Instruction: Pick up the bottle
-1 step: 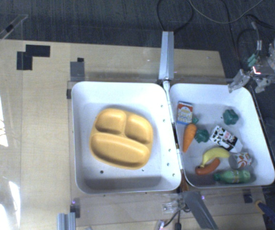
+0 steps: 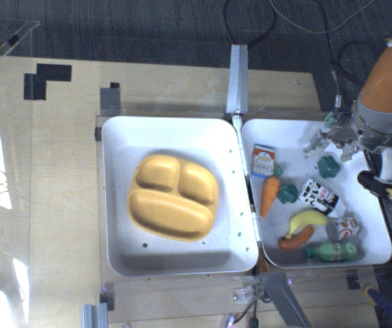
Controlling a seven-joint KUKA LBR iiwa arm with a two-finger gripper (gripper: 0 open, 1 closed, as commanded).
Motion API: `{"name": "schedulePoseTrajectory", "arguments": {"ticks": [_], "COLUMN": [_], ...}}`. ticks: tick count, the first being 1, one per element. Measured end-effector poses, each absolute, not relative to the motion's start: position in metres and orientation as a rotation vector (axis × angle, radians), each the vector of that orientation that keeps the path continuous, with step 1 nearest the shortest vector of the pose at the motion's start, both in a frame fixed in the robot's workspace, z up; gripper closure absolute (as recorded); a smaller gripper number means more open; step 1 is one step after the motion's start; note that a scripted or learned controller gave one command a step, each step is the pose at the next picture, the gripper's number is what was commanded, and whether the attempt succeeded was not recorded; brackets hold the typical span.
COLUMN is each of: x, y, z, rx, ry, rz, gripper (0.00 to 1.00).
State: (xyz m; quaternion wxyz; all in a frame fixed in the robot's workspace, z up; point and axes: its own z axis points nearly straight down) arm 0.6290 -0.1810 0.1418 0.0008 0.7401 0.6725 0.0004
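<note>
The green bottle [image 2: 331, 252] lies on its side along the front wall of the right bin [image 2: 380, 255], just below a banana [image 2: 307, 220] and a red sausage [image 2: 296, 238]. My gripper [image 2: 332, 147] hangs over the back right part of that bin, far from the bottle. Its metal fingers [image 2: 316, 145] are spread open, with nothing between them. A small teal piece [image 2: 329, 166] rests on the bin floor just in front of the fingertips.
The right bin also holds a small carton [image 2: 263, 160], a carrot [image 2: 270, 195], another teal piece [image 2: 289, 193], a black-and-white box [image 2: 318, 196] and a can [image 2: 343, 229] beside the bottle. A large yellow moulded piece [image 2: 174, 195] lies in the left bin [image 2: 113, 183].
</note>
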Motion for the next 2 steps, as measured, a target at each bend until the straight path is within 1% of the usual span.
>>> {"name": "schedulePoseTrajectory", "arguments": {"ticks": [1,2], "x": [0.6104,0.6138], "y": [-0.1927,-0.1881], "z": [0.0869,0.0906], "rx": [2.236,2.317], "ry": [2.197,2.117], "rz": [0.006,0.004], "gripper": [0.0,0.0]}}
